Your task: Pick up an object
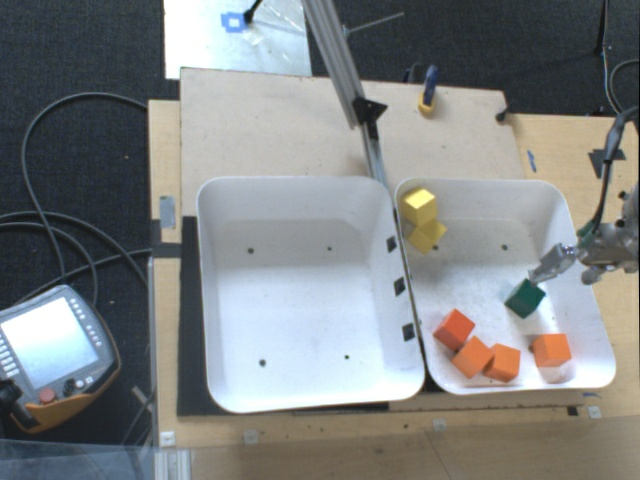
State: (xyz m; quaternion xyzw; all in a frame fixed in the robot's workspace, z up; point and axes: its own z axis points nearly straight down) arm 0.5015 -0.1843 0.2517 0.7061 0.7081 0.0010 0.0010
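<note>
In the right bin [560, 200], a dark green block [525, 298] lies tilted near the right wall. My gripper [566, 264] reaches in from the right edge, just above and to the right of that block, its tip close to the block's upper corner. Whether it touches the block cannot be made out. Several orange blocks sit along the bin's front: one [455, 328] to the left, two touching [473, 357] [503, 362], and one [551, 349] at the right. Two yellow blocks [419, 205] [429, 235] rest against the back left corner.
The left bin [215, 298] stands beside the right one, sharing a divider with black clips [399, 286]. A slanted metal pole [335, 48] crosses the bench at the back. A teach pendant [50, 353] and cables lie on the floor to the left.
</note>
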